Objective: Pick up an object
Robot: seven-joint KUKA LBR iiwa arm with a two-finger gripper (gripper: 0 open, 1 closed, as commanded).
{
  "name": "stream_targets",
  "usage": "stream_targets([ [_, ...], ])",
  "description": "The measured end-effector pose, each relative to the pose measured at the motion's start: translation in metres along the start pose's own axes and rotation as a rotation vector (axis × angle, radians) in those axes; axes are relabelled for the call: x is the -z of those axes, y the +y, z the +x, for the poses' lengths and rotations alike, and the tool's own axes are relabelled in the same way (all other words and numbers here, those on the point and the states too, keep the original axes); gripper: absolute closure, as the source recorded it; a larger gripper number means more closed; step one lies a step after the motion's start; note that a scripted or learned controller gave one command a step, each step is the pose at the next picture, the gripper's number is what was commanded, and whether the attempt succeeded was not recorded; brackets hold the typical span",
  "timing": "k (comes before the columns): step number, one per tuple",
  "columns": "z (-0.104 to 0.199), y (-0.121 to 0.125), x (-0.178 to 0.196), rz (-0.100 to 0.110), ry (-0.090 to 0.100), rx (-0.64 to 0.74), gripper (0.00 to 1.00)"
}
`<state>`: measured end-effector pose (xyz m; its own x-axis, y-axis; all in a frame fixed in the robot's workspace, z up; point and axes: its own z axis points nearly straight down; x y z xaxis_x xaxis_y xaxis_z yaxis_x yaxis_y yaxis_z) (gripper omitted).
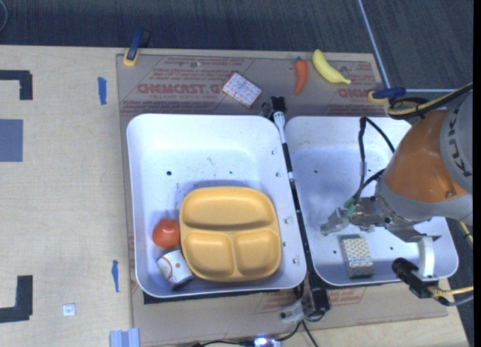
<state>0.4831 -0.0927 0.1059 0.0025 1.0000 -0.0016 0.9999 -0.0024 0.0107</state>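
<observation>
A grey-beige speckled block (355,255) lies near the front of the right bin (323,150). My gripper (337,222) hangs low over the right bin's floor, just above and left of that block, with nothing seen in it. In the left bin (150,150) a yellow divided plate (228,231) lies at the front. A red tomato-like ball (165,232) and a small white and orange object (173,266) sit against the plate's left side.
Behind the bins, on the brown board, lie a yellow banana (329,67), a red chili (301,76) and a small patterned block (240,89). Clamps (135,46) hold the board's back edge. Cables run along the divider between the bins and near the arm.
</observation>
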Motion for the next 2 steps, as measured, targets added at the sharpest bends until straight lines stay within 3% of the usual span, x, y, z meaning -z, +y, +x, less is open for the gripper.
stream_targets([
  [1,-0.0003,0.0014,0.01,-0.004,-0.001,0.0,1.0],
  [2,-0.0003,0.0013,0.01,-0.003,-0.001,0.0,0.0],
])
